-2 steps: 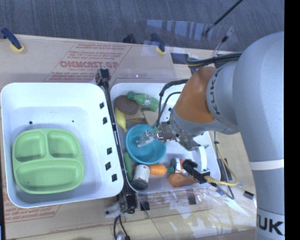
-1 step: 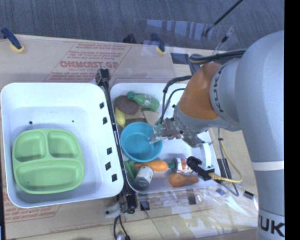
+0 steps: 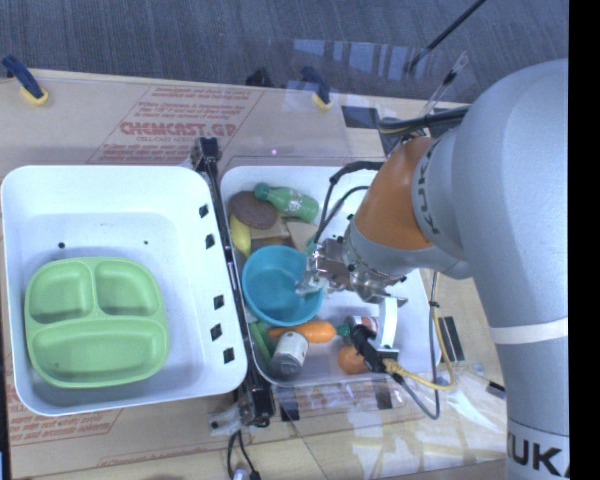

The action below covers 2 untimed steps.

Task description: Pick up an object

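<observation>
Your end effector [image 3: 310,283] sits at the blue bowl's [image 3: 272,286] right rim in the right bin [image 3: 412,313]; its grip state I cannot tell. Straddle the rim wall squarely before lifting.

A divided tray [image 3: 97,320] lies in the left bin [image 3: 40,193]; a bowl [image 3: 277,286] in the right bin [image 3: 305,175]

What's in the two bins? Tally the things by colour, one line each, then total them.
Green: 2, divided plate and bottle
Blue: 1, bowl
Orange: 2, carrot-like piece and small round piece
Yellow: 1, banana-like piece
Brown: 1, round disc
Grey: 1, can
Total: 8 that can be told apart
</observation>
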Motion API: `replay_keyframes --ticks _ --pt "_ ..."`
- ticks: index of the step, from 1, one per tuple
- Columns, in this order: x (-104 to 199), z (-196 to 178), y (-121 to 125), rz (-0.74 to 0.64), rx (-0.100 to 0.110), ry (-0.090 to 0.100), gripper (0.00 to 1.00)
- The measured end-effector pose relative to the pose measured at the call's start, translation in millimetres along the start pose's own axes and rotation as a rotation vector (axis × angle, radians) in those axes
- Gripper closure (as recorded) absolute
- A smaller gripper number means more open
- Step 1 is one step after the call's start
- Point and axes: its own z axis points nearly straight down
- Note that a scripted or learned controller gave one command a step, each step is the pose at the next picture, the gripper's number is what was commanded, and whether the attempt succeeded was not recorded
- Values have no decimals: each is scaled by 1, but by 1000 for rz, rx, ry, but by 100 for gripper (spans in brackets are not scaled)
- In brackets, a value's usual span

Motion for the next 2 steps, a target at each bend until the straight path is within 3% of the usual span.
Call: replay_keyframes --ticks 1,2 --pt "1 5 -2 -3 9 -1 0" --pt "1 -8 0 -10 9 0 100"
